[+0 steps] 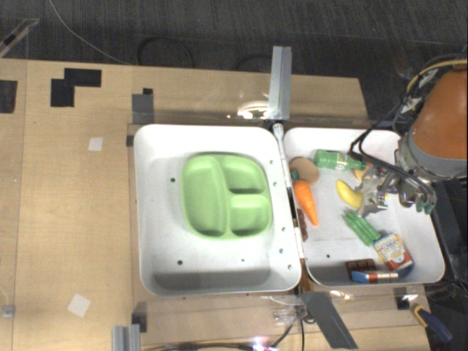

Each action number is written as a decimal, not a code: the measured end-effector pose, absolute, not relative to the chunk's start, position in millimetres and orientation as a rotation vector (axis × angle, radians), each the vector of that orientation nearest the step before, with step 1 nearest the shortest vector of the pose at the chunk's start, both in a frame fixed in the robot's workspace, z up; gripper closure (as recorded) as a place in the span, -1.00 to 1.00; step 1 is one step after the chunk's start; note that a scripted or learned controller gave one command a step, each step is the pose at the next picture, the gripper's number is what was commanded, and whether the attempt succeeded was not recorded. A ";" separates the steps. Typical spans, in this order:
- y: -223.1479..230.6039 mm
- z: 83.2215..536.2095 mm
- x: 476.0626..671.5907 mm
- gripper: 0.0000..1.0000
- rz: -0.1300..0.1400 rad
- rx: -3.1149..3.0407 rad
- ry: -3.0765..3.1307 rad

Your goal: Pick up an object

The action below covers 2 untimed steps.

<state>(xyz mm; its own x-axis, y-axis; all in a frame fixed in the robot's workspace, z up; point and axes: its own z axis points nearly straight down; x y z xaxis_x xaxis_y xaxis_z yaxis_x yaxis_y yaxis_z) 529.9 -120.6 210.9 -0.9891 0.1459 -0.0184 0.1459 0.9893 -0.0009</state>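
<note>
My gripper (371,196) hangs over the middle of the right bin (431,229), reaching in from the right. A yellow banana (348,192) lies just to its left. A green ridged piece (362,228) lies just below it. Further left are an orange carrot (307,202) and a brown rounded thing (305,170). A green bottle (335,159) lies at the back of the bin. Near the front sit a small orange-and-white carton (391,250) and a dark bar (371,271). I see nothing held by the gripper.
The left bin (157,196) holds a green divided plate (225,194). A raised wall (287,196) separates the two bins. A metal post (280,82) stands behind them. Cables (380,134) loop off the arm over the right bin's back corner.
</note>
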 end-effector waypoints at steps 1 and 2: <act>-119.5 207.5 528.6 -1.00 -0.001 0.227 3.122; -102.9 105.5 529.9 -1.00 0.000 -0.008 3.117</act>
